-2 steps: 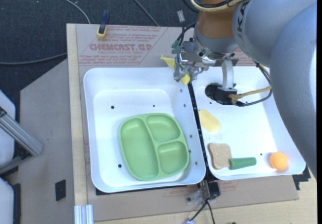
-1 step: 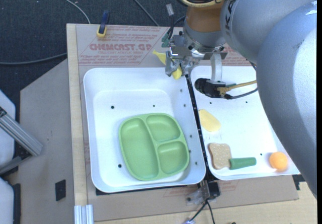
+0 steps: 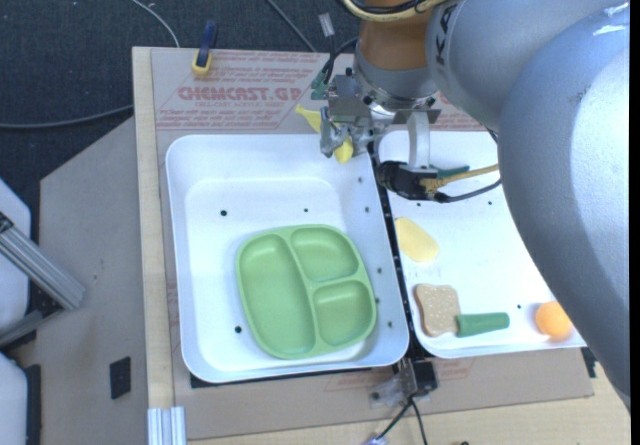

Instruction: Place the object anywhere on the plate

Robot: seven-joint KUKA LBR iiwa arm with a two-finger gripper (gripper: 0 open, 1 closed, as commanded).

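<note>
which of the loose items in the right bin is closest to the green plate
The bread slice. It lies by the bin's left wall, next to the plate; the yellow piece sits higher up, the green stick and orange ball farther right.

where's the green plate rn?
In the camera view, the green plate lies flat in the left bin, toward its front-right corner, just across the divider from the bread slice.

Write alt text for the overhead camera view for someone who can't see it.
A grey robot arm's gripper hangs over the far edge of the left white bin, with something yellow at its tip. That bin holds a green divided plate; the right bin holds small toy foods.
</note>
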